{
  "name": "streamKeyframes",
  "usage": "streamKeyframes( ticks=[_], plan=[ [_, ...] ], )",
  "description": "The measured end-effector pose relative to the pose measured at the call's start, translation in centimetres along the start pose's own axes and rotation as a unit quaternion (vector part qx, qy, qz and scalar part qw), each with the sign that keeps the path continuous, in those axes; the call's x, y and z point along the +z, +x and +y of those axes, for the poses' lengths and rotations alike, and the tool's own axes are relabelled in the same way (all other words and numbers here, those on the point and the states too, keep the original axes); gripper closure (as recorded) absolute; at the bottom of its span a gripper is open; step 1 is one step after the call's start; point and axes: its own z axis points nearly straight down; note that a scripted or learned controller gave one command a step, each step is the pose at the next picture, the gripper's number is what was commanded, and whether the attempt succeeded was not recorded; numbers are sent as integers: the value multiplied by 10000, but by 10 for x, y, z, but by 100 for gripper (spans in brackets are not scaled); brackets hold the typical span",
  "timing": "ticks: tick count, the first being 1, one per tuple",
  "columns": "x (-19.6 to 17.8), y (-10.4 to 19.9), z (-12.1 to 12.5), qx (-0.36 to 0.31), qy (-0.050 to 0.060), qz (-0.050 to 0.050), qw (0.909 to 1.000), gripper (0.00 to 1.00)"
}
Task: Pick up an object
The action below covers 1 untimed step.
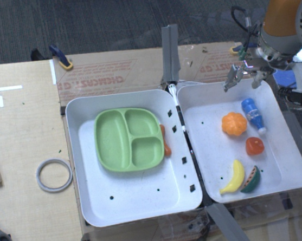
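Nearest the camera, banana and watermelon slice are passed over; blue bottle, long axis near-far, is found just nearside of the open, empty gripper.

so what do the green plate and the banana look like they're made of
The green plate looks like moulded plastic: one even pale green, matte, with rounded dividers between three compartments. The banana seems to be a plastic toy: smooth, uniform yellow with a slight sheen. Neither can be confirmed by look alone.

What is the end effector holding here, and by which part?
Nothing. The end effector hangs open above the far edge of the right bin, with nothing between its fingers. The blue bottle lies in the bin just below it, apart.
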Motion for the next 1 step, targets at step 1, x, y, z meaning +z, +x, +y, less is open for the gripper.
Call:
streamKeyframes(
  ticks=[1],
  plan=[
    [96,-26,-25,10,0,1,10000,0]
  ],
)
